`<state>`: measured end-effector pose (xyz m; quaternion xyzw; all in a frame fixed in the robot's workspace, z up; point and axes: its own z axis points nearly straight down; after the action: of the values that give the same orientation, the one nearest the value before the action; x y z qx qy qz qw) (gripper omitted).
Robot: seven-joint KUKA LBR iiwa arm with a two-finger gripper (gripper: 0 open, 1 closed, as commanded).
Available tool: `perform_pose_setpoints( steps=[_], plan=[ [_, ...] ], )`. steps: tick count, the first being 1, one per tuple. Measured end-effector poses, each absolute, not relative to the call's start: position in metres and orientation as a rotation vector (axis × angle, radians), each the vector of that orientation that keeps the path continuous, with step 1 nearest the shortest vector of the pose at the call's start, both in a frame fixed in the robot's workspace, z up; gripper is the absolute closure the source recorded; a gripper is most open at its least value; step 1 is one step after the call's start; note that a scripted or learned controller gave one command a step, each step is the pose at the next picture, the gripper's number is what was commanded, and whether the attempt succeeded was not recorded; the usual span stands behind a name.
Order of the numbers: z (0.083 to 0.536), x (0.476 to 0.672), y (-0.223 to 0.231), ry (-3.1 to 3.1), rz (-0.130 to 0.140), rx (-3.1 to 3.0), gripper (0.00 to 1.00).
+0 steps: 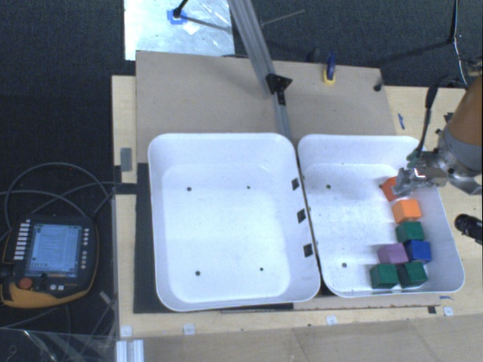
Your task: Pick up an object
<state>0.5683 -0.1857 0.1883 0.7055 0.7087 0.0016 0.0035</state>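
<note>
Dark carpet surrounds a bench (226,89) with two white bins. Blocks cluster in the right bin (339,225), along its right wall. The gripper (407,178) sits low at the cluster's top end, touching a red-orange block (388,188), probably lined up for a grasp; whether it grips anything I cannot tell.

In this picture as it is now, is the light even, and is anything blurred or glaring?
In the camera view, light is soft and even: the two shallow white bins look bright but keep their rims, and the small coloured blocks cast only faint shadows. The shiny silver sheet at top left glares. The grey two-finger gripper looks slightly blurred.
</note>
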Motion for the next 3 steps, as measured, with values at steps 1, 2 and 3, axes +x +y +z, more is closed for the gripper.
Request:
perform_pose_setpoints(
  steps=[1,2,3],
  plan=[
    [0.233,0.571,-0.19,2.222,0.005,2.212,1.0],
    [0.292,0.577,-0.199,2.221,0.006,2.21,1.0],
    [0.276,0.576,-0.15,2.232,0.003,2.211,1.0]
  ],
)
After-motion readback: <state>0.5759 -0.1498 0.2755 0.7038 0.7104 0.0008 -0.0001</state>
